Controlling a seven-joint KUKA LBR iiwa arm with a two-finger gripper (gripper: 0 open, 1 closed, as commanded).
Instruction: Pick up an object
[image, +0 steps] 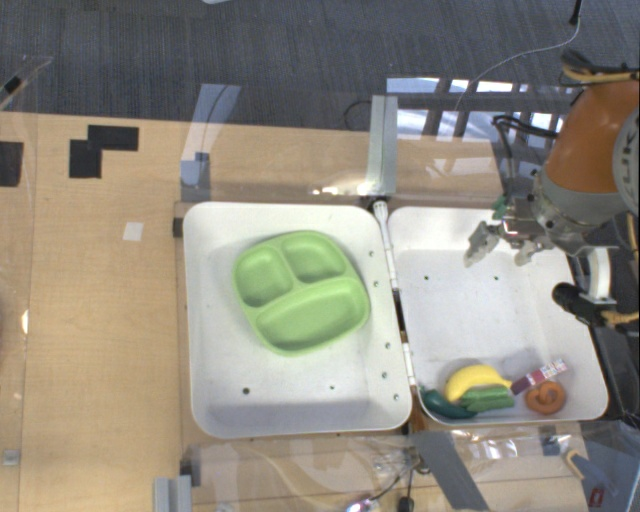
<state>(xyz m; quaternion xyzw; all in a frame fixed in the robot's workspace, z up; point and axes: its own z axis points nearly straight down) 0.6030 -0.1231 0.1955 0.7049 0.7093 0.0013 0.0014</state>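
No words or labels can be read on anything from here. The left shallow white plastic bin (215, 400) holds a smooth green plastic plate with three sections (301, 291), lying flat near the middle. The right shallow white plastic bin (470, 310) has a small heap of toy food bunched in its near corner: a curved yellow toy banana (476, 379), a dark green long toy vegetable (466, 401) lying just under the banana and touching it, a round orange toy fruit (545, 398) just beside them, and a small pink and white block (540, 377) resting against the orange one. They all look smooth and shiny like plastic. The grey arm with its orange band (592, 145) comes in from the right. Its two-finger metal gripper (503, 245) hangs over the far side of the right bin, with its fingers spread apart and nothing between them. The toy heap lies well apart from the gripper, at the opposite, near edge of that bin.
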